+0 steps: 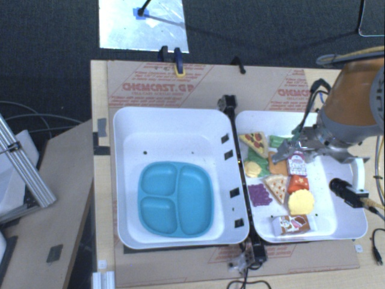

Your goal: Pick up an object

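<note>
Nearest, a small carton (292,224) lies in the right bin (349,230); beyond it the gripper (289,153) hangs over light, rigid toy food (278,187), jaw state apparently indeterminable, so grasp across a piece's narrow edges.

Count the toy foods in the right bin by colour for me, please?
Pizza slices: 2
Yellow: 2
Green: 2
Purple: 1
Red: 1
Printed packets: 2
Total: 10, though some near the gripper may be hidden.
</note>
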